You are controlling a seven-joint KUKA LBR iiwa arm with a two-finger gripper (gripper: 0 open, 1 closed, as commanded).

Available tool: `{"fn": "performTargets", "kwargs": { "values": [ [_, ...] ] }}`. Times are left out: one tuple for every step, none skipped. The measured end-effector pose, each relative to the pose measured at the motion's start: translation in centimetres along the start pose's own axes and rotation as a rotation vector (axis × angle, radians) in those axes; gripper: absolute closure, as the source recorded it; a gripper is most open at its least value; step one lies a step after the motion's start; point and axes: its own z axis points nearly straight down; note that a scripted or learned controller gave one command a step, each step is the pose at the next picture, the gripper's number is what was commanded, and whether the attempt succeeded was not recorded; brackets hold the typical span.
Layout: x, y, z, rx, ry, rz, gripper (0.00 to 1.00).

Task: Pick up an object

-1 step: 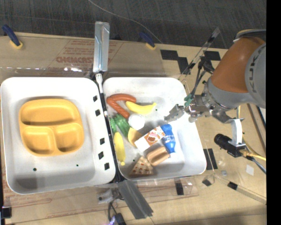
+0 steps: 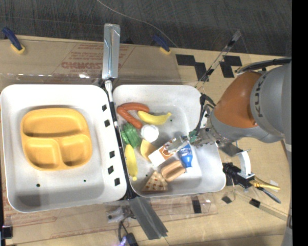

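The near edge of the desk (image 2: 277, 209) has a few small tools lying on it. Just past them sit two white bins side by side. The right bin (image 2: 208, 181) is full of toy food. Near its front wall lie a waffle slice (image 2: 155, 181) and a hot dog bun (image 2: 172, 169). A blue packet (image 2: 186, 157) rests just above the bun. The tool (image 2: 191, 137) hangs right over this packet, at the right side of the pile. I cannot tell if the tool is open or closed, since the arm (image 2: 246, 106) hides part of it.

To do this step well, the tool should come straight down on one thing only, and the blue packet looks like the closest pick.

Farther back lie a white ball (image 2: 150, 132), a banana (image 2: 155, 118) and a red sausage (image 2: 133, 108). The left bin (image 2: 10, 137) holds a yellow tray (image 2: 56, 137).
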Motion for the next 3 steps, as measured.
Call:
{"fn": "performTargets", "kwargs": {
  "values": [
    [-0.3,-0.7,0.5,-0.015,-0.016,-0.338,0.0],
    [-0.6,2.3,0.8,0.001,0.001,-0.037,0.0],
    [-1.0,2.7,-0.6,-0.012,-0.008,-0.039,1.0]
  ]
}}
